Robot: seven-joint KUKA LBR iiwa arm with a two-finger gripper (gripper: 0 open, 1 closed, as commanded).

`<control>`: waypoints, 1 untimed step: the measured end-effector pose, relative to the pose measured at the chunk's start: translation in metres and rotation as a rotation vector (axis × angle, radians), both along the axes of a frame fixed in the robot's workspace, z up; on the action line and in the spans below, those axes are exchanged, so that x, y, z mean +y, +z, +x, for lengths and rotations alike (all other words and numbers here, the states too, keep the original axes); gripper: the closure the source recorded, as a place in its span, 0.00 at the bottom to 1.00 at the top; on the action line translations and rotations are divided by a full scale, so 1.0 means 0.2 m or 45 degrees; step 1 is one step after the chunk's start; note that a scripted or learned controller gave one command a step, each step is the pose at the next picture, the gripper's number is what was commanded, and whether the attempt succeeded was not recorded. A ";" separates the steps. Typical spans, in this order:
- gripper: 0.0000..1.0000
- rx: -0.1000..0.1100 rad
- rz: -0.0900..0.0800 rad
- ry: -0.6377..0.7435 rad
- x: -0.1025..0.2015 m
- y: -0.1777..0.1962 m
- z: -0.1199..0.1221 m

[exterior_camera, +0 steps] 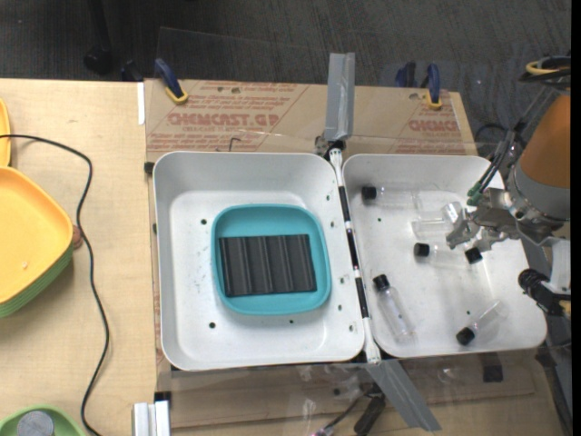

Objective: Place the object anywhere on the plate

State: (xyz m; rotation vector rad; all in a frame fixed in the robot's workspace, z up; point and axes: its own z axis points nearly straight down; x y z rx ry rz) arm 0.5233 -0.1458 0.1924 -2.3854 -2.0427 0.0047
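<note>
My gripper [465, 234] clamps a clear vial [458, 236], its long axis running ten to four, black cap [473, 256] toward four; the teal plate [270, 260] lies at nine.

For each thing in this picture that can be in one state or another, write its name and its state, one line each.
Teal plate: flat in the left bin, nothing on it.
Vial near the divider: lying down in the right bin, black cap on.
Vial at the front right: lying down, capped.
Vial at the back: lying down, capped.
Gripper: low over the right bin, a clear vial by its fingers; grasp unclear.
</note>
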 end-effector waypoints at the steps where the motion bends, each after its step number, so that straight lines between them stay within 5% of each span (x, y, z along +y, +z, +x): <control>1: 0.00 0.000 0.000 0.000 0.00 0.00 0.00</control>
